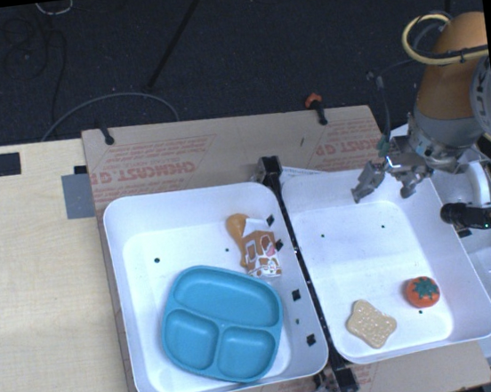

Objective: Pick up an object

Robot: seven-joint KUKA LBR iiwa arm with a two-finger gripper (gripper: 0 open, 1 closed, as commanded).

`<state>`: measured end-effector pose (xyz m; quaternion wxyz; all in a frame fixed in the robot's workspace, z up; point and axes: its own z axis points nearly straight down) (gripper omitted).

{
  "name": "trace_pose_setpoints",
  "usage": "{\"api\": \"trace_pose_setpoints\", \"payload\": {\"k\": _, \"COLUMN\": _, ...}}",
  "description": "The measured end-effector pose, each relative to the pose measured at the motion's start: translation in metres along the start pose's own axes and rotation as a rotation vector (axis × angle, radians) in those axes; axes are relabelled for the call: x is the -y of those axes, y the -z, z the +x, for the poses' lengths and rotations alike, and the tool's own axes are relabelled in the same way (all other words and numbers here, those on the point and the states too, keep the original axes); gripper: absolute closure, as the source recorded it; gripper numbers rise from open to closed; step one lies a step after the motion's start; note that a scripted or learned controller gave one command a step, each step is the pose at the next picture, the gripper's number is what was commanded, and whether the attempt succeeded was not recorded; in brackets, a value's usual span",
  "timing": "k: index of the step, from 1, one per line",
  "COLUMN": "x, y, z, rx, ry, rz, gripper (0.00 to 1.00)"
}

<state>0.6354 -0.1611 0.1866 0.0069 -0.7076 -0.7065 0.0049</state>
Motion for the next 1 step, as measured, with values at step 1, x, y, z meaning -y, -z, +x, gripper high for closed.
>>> {"api": "trace_pose_setpoints", "payload": {"k": 1, "x": -0.0026, "y": 0.0097, "z": 0.0001, "rx": 0.002, "ry": 0.002, "rz": -0.014, "gripper": 0.00}}
